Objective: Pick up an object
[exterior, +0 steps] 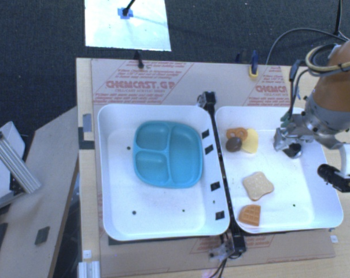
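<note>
Your arm (336, 86) enters from the right edge of the frame, orange band uppermost, wrist bent downward. Its gripper (288, 145) hangs at centre right, pointing down and slightly left.

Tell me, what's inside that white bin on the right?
The right bin holds a toast-like slice, a waffle-like piece, and a cluster of small brown and yellow items. The gripper covers part of the bin's floor beneath it.

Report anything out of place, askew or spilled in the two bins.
Nothing stands out. The light blue divided plastic plate lies flat in the left white bin. The toast-shaped piece, waffle-like orange piece, yellow piece and brown pieces lie inside the right white bin.
</note>
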Controlling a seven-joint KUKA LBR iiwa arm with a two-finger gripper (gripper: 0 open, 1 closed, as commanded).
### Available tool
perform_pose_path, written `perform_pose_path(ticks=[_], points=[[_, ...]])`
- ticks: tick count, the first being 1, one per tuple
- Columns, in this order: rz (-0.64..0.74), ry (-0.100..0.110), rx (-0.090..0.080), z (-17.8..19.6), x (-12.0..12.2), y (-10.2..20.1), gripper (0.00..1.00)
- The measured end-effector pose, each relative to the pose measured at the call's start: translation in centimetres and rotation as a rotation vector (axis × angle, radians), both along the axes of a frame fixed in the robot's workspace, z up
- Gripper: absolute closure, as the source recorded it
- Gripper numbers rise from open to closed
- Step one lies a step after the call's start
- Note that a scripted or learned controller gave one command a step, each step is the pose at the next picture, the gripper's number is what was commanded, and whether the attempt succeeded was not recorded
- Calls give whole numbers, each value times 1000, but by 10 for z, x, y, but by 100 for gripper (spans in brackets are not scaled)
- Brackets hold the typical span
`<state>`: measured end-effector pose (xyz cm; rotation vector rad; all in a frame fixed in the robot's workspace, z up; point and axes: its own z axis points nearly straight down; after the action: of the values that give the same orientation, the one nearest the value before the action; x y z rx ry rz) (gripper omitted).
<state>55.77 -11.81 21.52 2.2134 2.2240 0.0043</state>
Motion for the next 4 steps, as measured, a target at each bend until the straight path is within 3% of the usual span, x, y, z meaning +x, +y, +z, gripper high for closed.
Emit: perform_pose_path(ticks=[1,4], points=[[-2,3,1,-4,1,0,100],[5,2,2,0,40,164,100]])
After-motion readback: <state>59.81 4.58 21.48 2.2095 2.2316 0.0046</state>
